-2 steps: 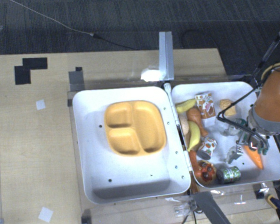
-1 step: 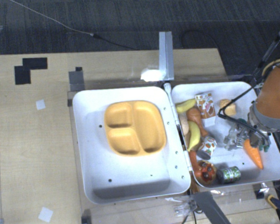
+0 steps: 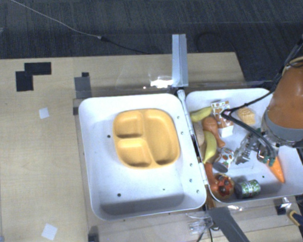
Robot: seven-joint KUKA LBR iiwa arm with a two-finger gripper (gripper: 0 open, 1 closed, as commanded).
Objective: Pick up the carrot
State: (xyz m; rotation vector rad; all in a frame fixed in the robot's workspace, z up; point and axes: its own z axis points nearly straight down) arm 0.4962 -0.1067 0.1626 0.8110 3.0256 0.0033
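The carrot (image 3: 277, 171) is a short orange piece with a green top. It lies near the right wall of the right bin (image 3: 297, 187), pointing toward the front. My gripper (image 3: 255, 152) is low in that bin, just left of and behind the carrot's green end. The grey arm with its orange band (image 3: 296, 102) reaches in from the right above it. The metal of the gripper is very close to the carrot's top, and I cannot make out whether it touches.
The right bin also holds two bananas (image 3: 210, 145), a reddish-brown sausage-like piece (image 3: 210, 124), a bread piece (image 3: 246, 116), a green can (image 3: 248, 189) and a red item (image 3: 223, 184). A yellow divided plate (image 3: 144, 137) sits in the left bin (image 3: 102, 196).
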